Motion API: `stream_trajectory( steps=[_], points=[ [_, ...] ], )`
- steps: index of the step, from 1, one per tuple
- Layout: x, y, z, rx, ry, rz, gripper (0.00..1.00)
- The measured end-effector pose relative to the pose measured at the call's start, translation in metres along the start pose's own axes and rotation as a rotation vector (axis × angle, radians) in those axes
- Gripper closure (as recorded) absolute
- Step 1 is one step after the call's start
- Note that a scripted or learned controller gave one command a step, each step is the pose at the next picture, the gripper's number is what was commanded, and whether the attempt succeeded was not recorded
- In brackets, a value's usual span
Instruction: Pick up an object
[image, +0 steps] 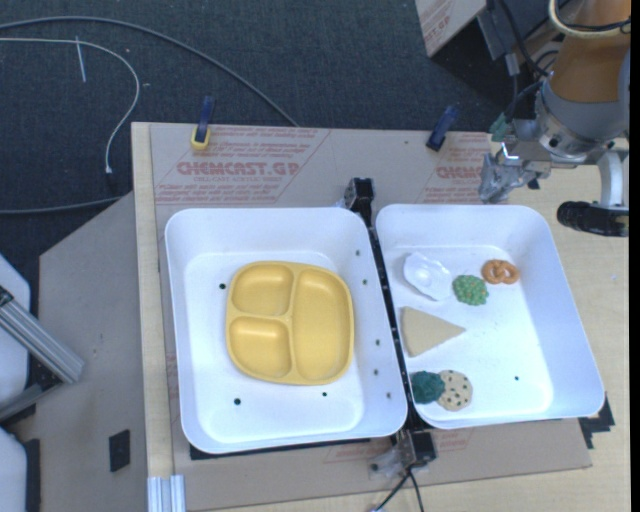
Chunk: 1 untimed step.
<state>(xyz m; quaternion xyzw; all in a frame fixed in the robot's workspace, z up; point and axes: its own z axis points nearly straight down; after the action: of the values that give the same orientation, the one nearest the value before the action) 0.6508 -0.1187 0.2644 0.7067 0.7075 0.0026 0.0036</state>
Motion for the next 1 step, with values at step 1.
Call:
stream_trajectory(
  steps=[1],
  points=[
    [0.0480,-0.0104,0.0163,0.012,0.004,-0.003,1.00]
  ],
)
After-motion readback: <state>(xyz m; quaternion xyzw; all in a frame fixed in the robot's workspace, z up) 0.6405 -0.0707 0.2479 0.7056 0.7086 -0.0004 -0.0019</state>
